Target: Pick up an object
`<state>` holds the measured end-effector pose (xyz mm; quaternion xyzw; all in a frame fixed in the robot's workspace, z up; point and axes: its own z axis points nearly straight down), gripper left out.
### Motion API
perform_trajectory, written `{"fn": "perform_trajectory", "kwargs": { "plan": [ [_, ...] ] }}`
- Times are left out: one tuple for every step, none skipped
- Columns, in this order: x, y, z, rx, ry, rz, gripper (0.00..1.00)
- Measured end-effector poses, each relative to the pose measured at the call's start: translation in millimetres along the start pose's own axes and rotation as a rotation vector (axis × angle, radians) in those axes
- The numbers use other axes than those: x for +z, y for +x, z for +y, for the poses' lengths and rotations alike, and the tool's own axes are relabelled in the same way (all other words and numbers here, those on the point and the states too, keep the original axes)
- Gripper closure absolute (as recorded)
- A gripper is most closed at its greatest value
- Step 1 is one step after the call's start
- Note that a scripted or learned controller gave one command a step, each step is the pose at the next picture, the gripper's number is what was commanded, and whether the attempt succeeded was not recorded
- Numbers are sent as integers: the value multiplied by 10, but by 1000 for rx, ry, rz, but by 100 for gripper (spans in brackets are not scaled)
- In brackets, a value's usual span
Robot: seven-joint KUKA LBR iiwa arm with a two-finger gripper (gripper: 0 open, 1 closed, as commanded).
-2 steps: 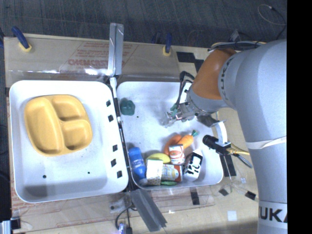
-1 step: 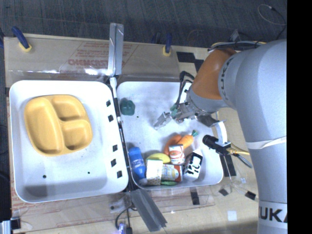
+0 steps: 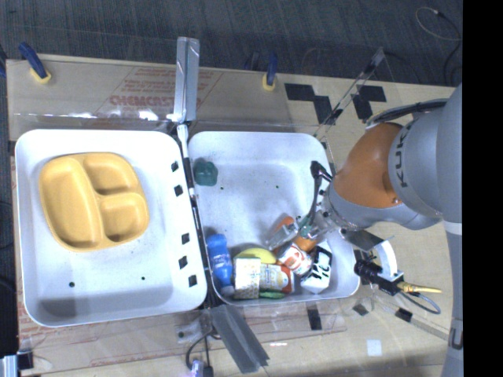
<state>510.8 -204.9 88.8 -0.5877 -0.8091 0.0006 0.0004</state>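
So the stuff I could grab is all heaped in the near end of the right bin [image 3: 259, 144]: a blue bottle [image 3: 217, 255] against the divider wall, a yellow-green round thing [image 3: 255, 254] just beside it, a labelled carton [image 3: 250, 276] lying flat against the near wall, and a red-and-white packet [image 3: 296, 259] touching a black-and-white carton [image 3: 318, 272] in the near right corner. My gripper [image 3: 300, 228] sits right above that heap, on the packet's far side, something orange and silvery right at it. Honestly can't tell from this angle if my fingers are open or closed, or if anything's between them.

My wrist leans in over the right bin's right wall, orange band [image 3: 368, 167] just outside it.

Plenty of room in the far half of the right bin; just a small teal block [image 3: 206, 172] by the divider. Left bin [image 3: 39, 289] holds a yellow sectioned tray [image 3: 94, 199], well apart from the heap.
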Motion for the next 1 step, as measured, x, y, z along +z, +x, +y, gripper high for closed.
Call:
{"fn": "perform_trajectory", "kwargs": {
  "plan": [
    [-7, 30, -32, -113, 0, 4, 0]
  ]
}}
